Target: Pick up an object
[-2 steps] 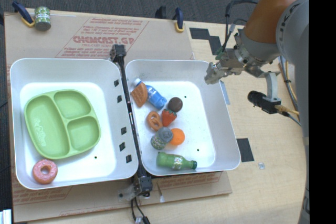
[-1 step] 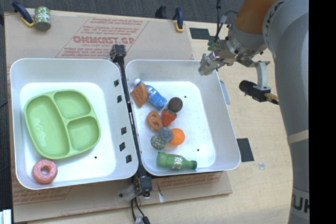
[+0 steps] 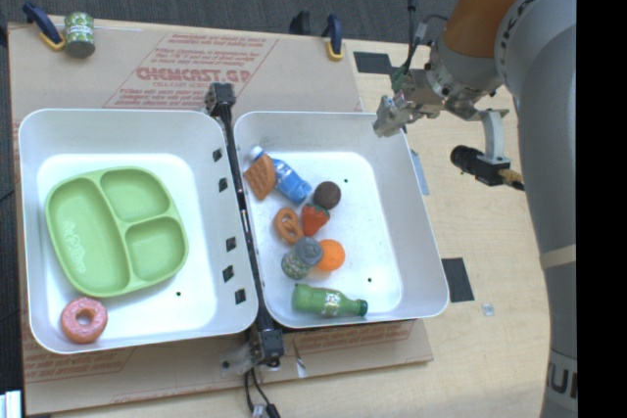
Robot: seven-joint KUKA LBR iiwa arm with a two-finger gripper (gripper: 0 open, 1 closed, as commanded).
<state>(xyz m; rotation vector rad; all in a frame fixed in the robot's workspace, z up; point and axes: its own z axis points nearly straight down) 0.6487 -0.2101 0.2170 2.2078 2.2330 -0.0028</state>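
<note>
Hovering over the far right corner of the right bin (image 3: 416,240), the gripper (image 3: 390,119) sits above the rim with nothing visibly between its fingers; finger gap can't be read from this angle. Candidate objects are all clustered in the left half of that bin, well apart from the gripper: a blue bottle (image 3: 287,177) lying next to an orange-brown pastry piece (image 3: 261,177) near the divider, a dark brown ball (image 3: 327,195), a red strawberry (image 3: 314,218) touching it from below, a pretzel (image 3: 288,225) just left of the strawberry, a grey can (image 3: 303,258) pressed against an orange ball (image 3: 331,255), and a green bottle (image 3: 327,301) lying on its side along the near wall. Left bin (image 3: 29,210) holds a green divided plate (image 3: 116,230) and a pink donut (image 3: 83,319) at the near left corner. Small green-labelled jar (image 3: 79,33) stands on the board at far left, beside a blue clamp (image 3: 42,24).
</note>
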